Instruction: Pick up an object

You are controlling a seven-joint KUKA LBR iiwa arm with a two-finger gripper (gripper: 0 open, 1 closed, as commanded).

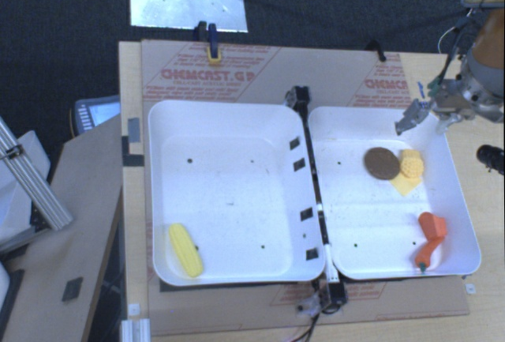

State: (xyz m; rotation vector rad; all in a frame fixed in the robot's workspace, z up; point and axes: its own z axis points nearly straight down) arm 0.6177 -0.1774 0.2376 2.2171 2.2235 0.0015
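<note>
Two fingers (412, 118) hang over the right bin's (465, 206) far rim; I cannot tell their spread.

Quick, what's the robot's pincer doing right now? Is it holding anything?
Pincer: above the right bin's far edge, nothing between its fingers; open or shut cannot be told.

Wide bare floor is lying open across the left bin (229, 182); a yellow corn cob (185, 249) is occupying its front-left corner. In the right bin (371, 230), a brown disc (382, 163), a yellow cracker (410, 165) and a cheese wedge (405, 184) are crowding the back-right area, and a carrot (430, 238) is blocking the front-right corner.
</note>
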